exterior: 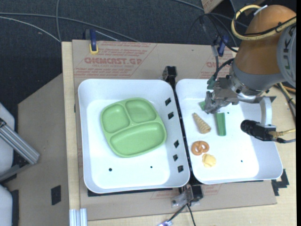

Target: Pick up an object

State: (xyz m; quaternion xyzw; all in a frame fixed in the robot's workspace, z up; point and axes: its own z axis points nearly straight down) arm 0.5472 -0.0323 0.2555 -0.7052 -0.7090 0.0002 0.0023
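The right bin (254, 166) holds a tan cone (201, 122), a green stick-shaped piece (221, 124), a brown pretzel (200, 148) and a small yellow piece (209, 161). My gripper (212, 103) hangs low over the upper left of this bin, just above the top end of the green stick and to the right of the cone's tip. A bit of green shows at its left side, next to the fingers. I cannot tell whether anything sits between them.
The left bin (94, 164) carries a green divided plate (133, 126). A black divider with clips (175, 126) runs between the bins. The orange-banded arm (263, 41) covers the right bin's upper right. A black fitting (254, 128) sits at its right side.
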